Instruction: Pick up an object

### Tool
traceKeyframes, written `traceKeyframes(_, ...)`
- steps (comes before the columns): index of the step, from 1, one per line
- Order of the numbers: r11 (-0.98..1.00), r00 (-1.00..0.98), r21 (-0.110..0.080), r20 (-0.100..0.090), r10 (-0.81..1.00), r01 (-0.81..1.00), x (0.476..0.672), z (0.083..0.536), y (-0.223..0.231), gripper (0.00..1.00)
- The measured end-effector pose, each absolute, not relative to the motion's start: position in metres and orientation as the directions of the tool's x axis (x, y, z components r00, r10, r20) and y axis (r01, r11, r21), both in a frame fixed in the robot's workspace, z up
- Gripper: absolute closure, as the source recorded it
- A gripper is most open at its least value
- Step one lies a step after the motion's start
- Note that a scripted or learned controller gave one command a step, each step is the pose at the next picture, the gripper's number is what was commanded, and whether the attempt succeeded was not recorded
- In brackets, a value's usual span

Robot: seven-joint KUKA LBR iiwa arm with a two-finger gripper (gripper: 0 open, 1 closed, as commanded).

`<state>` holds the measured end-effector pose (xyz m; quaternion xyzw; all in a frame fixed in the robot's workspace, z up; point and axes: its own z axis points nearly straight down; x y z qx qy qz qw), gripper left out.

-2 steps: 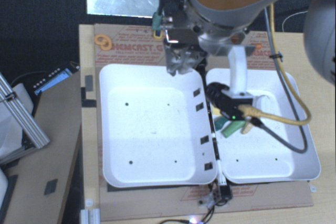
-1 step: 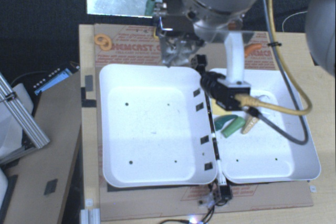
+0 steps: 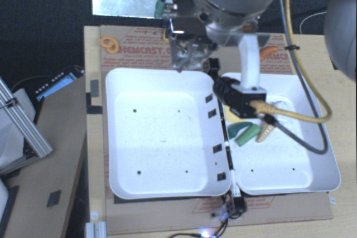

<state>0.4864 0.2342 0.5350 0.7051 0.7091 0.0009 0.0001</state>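
Cardboard-lined desk (image 3: 93, 136) bearing two shallow white bins side by side, seen from above at a slant. Candidate things for the pick lie clustered in the right bin (image 3: 326, 173), on the side nearest the wall it shares with its neighbour: a curved teal piece (image 3: 239, 129), a green piece (image 3: 249, 135) touching it on the near side, and a tan peg (image 3: 265, 132) just beside the green piece, lying tilted. A sliver of yellow (image 3: 234, 113) shows just beyond the teal piece; what it is cannot be told. The left bin (image 3: 162, 142) shows bare white floor. The pincer (image 3: 188, 58) hangs over the far rim of the left bin, near the corner by the shared wall. Nothing is seen pinched in it, and whether it is spread or pressed together cannot be told from this view. The cluster thus lies well apart from the pincer, nearer the viewer and to the view's right, across the shared wall. Outside the bins, an orange ring (image 3: 109, 43) rests on the cardboard by the far left corner. Step in hand, as judged: approach, with no thing yet grasped. The next move would call for carrying the pincer over the dividing wall, centring it above one piece (the tan peg stands clearest of the others), and descending without fouling the wall or the neighbouring pieces.
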Motion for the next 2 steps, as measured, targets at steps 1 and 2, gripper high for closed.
traceKeyframes(1, 0.006, -0.006, 0.001, 0.001, 1.000, 1.000, 0.4864, 0.5350, 0.2342, 1.00)
traceKeyframes(2, 0.006, -0.006, 0.001, 0.001, 1.000, 1.000, 0.4864, 0.5350, 0.2342, 1.00)
